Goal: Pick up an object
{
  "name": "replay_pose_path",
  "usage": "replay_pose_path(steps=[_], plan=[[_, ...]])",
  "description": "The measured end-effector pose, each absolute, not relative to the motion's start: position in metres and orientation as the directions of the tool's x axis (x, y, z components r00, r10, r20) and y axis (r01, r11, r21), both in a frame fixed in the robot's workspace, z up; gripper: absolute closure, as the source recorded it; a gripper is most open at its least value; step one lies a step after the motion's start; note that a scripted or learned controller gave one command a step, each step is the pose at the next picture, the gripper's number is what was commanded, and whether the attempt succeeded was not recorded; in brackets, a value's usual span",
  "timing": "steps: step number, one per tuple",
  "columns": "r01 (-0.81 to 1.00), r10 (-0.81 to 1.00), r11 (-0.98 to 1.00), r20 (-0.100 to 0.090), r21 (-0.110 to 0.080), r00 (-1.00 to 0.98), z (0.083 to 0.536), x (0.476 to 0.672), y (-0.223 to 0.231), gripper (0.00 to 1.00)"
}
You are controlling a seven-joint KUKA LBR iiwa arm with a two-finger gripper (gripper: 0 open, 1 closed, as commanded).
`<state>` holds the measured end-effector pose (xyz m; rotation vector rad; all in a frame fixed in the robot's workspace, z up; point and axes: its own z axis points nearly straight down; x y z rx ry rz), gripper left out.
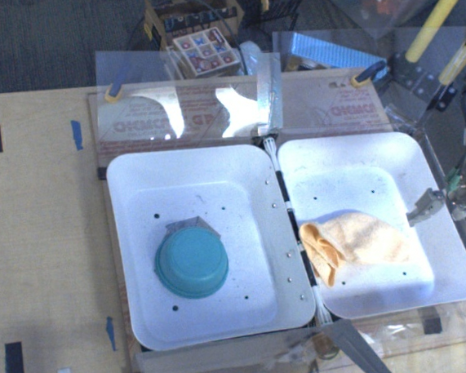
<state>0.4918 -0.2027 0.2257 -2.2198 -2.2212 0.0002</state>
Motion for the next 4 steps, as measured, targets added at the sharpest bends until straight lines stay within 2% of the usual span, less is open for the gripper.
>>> replay_pose_path(steps=[1, 2, 3, 4], plan=[[0.986, 0.986, 0.168, 0.0, 0.0, -0.168, 0.121, 0.479, -0.143, 0.0], [0.999, 0.999, 0.044, -0.001, 0.008, -0.044, 0.089, 0.523, -0.189, 0.0], [0.999, 0.999, 0.04, -0.004, 0.014, -0.04, 0.1, 0.524, -0.191, 1.0], [0.997, 0.997, 0.079, -0.001, 0.002, -0.079, 0.208, 0.541, -0.129, 1.0]])
